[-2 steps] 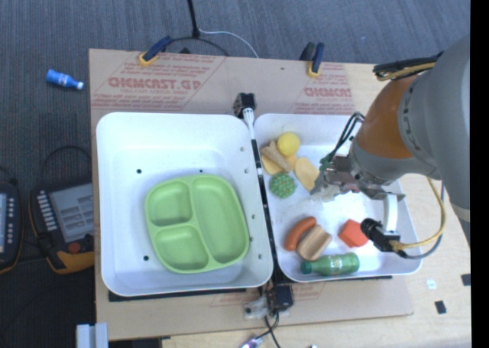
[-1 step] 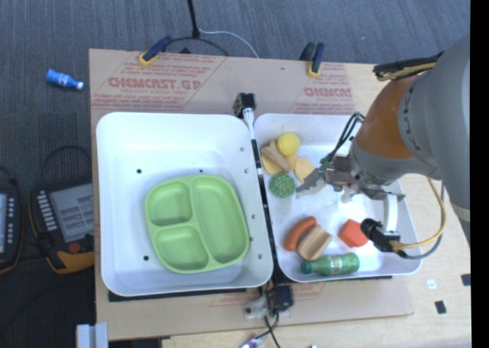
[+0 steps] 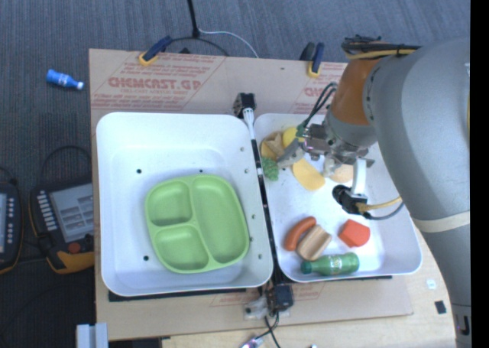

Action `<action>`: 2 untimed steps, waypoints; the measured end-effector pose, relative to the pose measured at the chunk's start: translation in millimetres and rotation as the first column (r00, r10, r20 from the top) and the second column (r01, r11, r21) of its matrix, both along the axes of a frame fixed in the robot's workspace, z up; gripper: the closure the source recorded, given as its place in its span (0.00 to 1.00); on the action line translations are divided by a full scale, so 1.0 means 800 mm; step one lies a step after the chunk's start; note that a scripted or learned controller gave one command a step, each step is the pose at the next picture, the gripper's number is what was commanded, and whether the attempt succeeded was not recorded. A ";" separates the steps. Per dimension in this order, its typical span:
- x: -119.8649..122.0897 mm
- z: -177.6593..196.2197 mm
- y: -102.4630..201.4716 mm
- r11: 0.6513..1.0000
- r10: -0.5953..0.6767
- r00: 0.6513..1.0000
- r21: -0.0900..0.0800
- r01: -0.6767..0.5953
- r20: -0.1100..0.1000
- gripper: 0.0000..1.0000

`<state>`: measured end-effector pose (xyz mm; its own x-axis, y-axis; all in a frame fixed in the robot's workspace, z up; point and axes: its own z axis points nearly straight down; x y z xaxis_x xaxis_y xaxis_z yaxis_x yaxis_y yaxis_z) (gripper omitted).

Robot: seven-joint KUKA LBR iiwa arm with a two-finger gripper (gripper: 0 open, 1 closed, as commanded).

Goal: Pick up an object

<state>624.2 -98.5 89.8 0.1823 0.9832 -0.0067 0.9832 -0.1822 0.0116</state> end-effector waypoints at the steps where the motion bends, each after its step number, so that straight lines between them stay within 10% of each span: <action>1: -0.080 0.001 -0.010 0.999 0.050 0.999 0.002 -0.050 0.005 0.00; 2: -0.158 0.002 0.000 0.990 0.139 0.990 -0.002 -0.139 0.010 0.00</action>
<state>497.5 -98.7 91.1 0.0442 0.9990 -0.0072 0.9988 -0.0440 0.0217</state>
